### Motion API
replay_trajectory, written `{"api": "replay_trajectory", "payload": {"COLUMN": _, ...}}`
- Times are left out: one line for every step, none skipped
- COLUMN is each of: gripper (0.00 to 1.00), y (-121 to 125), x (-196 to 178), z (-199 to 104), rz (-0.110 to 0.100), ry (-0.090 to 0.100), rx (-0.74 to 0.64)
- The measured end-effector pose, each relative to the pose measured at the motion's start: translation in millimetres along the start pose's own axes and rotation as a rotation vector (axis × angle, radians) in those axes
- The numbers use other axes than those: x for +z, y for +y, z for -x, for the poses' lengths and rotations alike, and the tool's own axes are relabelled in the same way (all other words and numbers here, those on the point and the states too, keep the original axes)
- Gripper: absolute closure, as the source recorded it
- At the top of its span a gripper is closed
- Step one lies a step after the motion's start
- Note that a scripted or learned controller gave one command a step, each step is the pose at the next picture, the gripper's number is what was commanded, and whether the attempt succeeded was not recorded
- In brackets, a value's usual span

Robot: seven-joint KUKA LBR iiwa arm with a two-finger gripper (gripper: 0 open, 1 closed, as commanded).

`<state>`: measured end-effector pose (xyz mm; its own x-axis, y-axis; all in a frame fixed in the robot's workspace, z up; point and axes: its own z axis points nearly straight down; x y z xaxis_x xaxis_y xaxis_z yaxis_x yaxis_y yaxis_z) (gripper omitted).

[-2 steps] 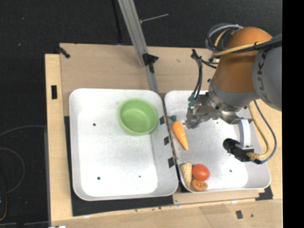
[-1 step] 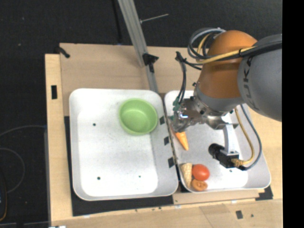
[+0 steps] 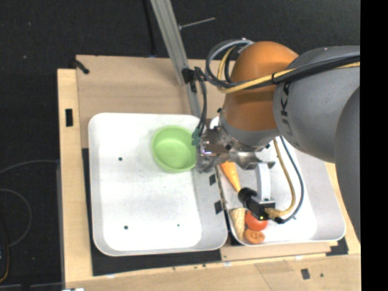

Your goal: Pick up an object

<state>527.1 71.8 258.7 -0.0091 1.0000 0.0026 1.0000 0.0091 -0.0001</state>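
A light green bowl [image 3: 173, 148] sits upright in the left bin [image 3: 121, 223], near its far right side. My gripper [image 3: 206, 152] hangs right at the bowl's right rim, over the divide between the two bins. The orange wrist band and grey arm cover much of the right bin [image 3: 327, 223]. An orange carrot [image 3: 231, 174] lies in the right bin just below the gripper. At that bin's front left corner rest a red tomato [image 3: 257, 224], a tan piece [image 3: 238, 218] and an orange-red piece [image 3: 254, 237].
A slanted metal pole [image 3: 173, 38] rises behind the bins toward the top of the view. The wooden bench [image 3: 121, 90] surrounds both bins. The left bin's white floor lies bare to the left of and in front of the bowl.
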Motion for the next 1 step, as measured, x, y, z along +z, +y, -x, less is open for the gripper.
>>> {"api": "replay_trajectory", "payload": {"gripper": 0.00, "y": 0.3, "x": 0.0, "z": 3.4, "rz": 0.000, "ry": -0.001, "rx": 0.006}}
